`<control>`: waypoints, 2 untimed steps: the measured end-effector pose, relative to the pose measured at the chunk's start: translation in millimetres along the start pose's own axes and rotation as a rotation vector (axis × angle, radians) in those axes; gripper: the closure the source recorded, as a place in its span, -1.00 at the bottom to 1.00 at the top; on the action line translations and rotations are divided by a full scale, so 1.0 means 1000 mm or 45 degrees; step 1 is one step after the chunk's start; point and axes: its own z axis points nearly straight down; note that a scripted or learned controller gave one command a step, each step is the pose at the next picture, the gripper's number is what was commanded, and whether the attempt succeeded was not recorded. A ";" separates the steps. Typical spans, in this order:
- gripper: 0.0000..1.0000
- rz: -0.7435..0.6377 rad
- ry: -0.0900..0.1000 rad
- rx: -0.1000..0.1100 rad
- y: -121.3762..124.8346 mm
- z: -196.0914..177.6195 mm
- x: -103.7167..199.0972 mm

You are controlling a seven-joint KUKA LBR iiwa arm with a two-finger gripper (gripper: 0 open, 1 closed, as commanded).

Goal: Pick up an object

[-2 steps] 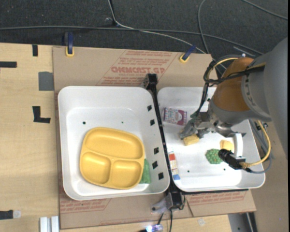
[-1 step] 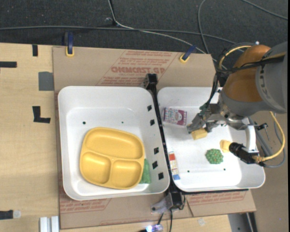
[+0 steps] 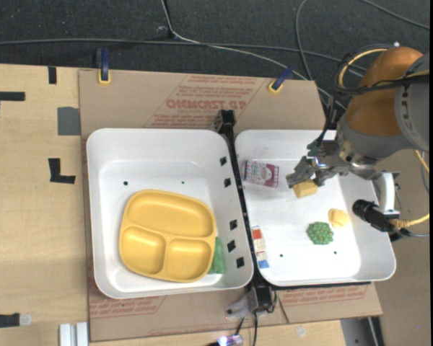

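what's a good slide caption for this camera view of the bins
KUKA arm's gripper over the right bin, a yellow block at its fingers, with a yellow tray in the left bin.

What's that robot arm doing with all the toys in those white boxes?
The arm reaches into the right bin from the right. Its gripper is right at a small yellow block, which seems to sit at its fingers, so it looks like it is trying to grab that one. A green bumpy ball, a little yellow piece and a pink packet lie nearby. The left bin holds a yellow divided tray.
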 end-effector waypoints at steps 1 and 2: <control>1.00 0.001 0.001 0.003 0.001 -0.031 0.000; 1.00 -0.004 0.002 0.006 0.016 -0.029 0.041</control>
